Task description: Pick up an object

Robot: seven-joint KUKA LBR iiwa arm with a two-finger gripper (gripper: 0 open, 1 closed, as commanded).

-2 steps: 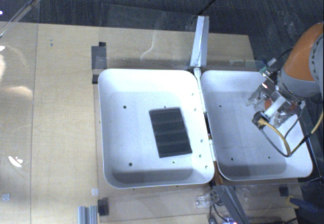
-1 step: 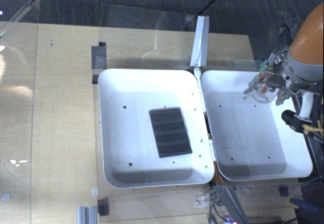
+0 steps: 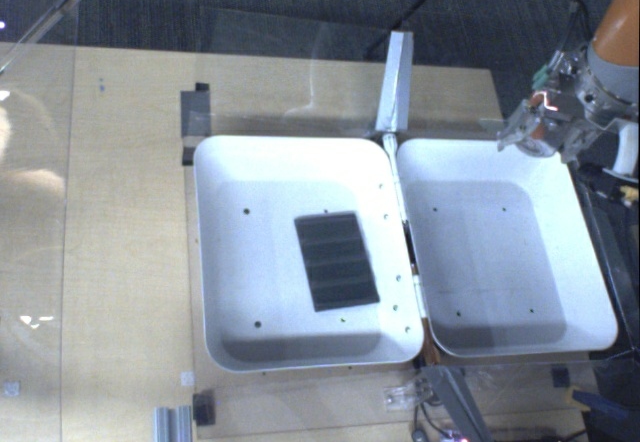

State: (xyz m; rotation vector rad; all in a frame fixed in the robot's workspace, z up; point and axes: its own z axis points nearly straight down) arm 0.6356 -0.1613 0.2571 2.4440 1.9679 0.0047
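A dark grey, ribbed rectangular pad (image 3: 337,260) lies flat near the middle of the left white bin (image 3: 225,230), slightly turned. My gripper (image 3: 538,133) hangs over the far right corner of the right white bin (image 3: 590,310), well away from the pad and above the bin's rim. Above it the wrist with its orange band (image 3: 615,30) reaches in from the top right.
A grey metal bar (image 3: 396,80) stands at the back where the two bins meet. Black brackets (image 3: 198,100) sit at the left bin's corners. Cables and a clamp (image 3: 450,410) lie at the bench's front edge. A clear sheet covers the bench's left side.
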